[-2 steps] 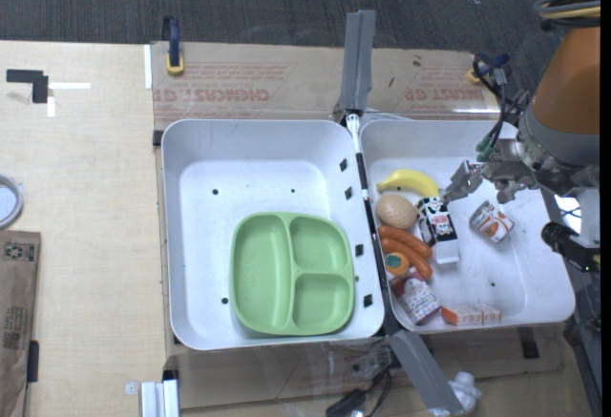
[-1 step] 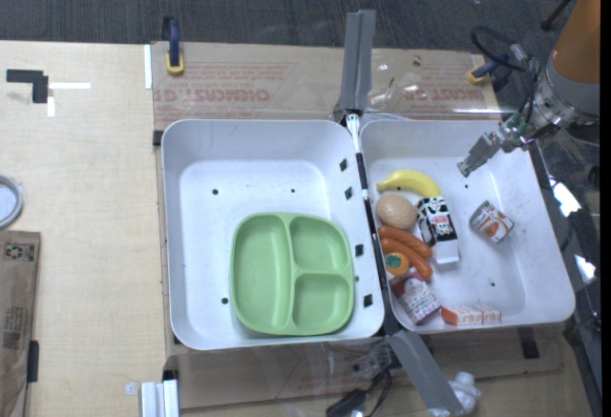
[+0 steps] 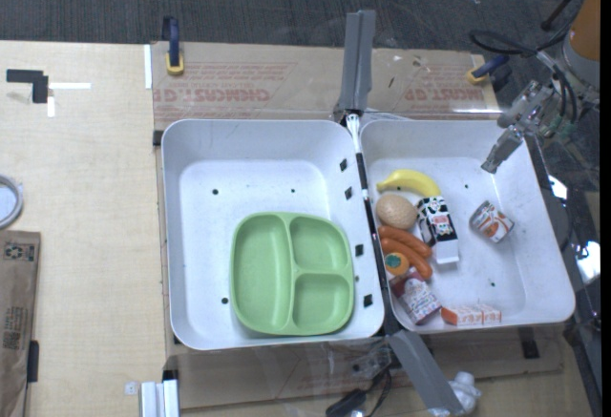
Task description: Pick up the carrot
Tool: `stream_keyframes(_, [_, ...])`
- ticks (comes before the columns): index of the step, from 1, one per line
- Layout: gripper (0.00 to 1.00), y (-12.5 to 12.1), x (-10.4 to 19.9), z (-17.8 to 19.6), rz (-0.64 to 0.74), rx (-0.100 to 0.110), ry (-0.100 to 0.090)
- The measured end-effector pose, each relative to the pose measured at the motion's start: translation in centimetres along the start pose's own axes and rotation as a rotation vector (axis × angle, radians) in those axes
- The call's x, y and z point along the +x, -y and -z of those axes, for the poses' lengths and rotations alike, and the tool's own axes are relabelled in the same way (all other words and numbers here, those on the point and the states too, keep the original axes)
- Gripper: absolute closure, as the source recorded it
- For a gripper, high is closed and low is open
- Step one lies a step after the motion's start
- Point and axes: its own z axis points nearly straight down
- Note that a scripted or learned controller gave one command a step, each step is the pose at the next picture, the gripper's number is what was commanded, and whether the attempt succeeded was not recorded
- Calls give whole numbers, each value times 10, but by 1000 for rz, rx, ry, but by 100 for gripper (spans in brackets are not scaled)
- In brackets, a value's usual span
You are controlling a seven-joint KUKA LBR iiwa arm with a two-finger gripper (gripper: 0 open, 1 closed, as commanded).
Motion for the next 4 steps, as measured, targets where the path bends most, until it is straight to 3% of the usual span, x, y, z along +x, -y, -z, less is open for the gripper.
stream_keyframes(1, [0,37,71,-77,-25,1,-4])
stream_keyframes(2, [0,-16,99,-157,250,-1,1])
stream_keyframes(3, [0,0,147,-134,263,0,-2])
stream_keyframes(4, [0,-40,74,-133,524,-1,0])
